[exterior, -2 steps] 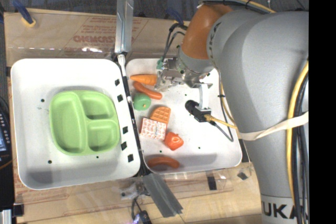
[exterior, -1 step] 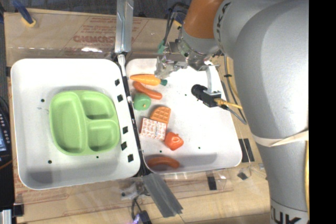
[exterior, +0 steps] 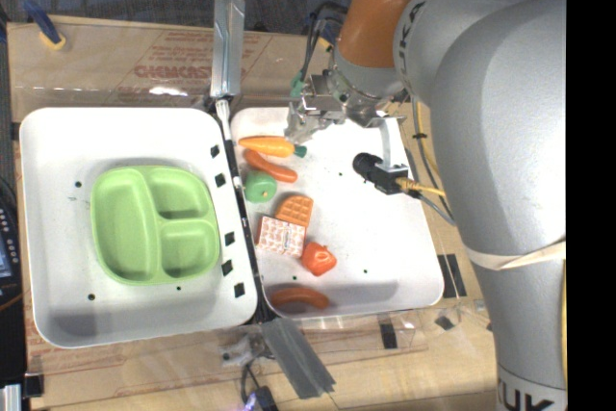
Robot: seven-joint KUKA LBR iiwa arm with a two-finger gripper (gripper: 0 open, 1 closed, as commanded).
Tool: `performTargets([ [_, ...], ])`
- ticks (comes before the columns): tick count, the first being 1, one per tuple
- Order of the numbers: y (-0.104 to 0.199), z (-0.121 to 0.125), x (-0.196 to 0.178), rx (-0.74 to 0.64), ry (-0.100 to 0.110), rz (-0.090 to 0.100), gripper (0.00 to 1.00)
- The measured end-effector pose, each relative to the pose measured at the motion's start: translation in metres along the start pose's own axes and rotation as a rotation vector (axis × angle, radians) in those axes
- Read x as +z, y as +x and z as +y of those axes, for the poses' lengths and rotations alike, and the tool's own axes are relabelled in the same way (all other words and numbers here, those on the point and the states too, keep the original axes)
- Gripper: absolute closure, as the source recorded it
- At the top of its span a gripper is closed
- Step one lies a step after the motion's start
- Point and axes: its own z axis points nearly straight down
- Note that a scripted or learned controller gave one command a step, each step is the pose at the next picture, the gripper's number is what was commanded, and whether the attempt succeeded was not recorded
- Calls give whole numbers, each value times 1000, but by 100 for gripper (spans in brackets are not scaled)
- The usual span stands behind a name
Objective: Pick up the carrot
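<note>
So the biggest thing here is the grey KUKA arm with the orange band, filling the whole 3 o'clock side of the shot and bending in toward the middle. Next down: two shallow white plastic bins side by side. The left white bin has just one thing in it, a light green plastic tray with three compartments, sitting about dead centre. The right white bin has all the toy food, seven pieces by count.

Roughly largest to smallest in there: one brownish-red sausage at the bin's 6 o'clock edge, one orange plastic carrot up at about 11 o'clock near the divider, one darker orange-red hot-dog shaped piece right under the carrot, touching or nearly so. Then one tan waffle square, one pink-and-white checkered block just below it, one small red pepper-ish chunk at the block's 4 o'clock, and one green round fruit by the divider.

The two-finger gripper hangs at the bin's 12 o'clock, tips just beside the carrot's right end. It's small and cluttered there, so whether the fingers are spread or pinched together can't be told, and nothing visibly sits between them. The carrot lies flat on the bin floor.
</note>
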Motion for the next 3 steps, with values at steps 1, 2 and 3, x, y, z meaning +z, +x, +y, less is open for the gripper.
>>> performTargets([
  [1, 0, 0, 0, 0, 0, 0, 0],
  [2, -28, 14, 94, -24, -9, 0, 0],
  [3, -35, -66, 107, -10, -2, 1, 0],
])
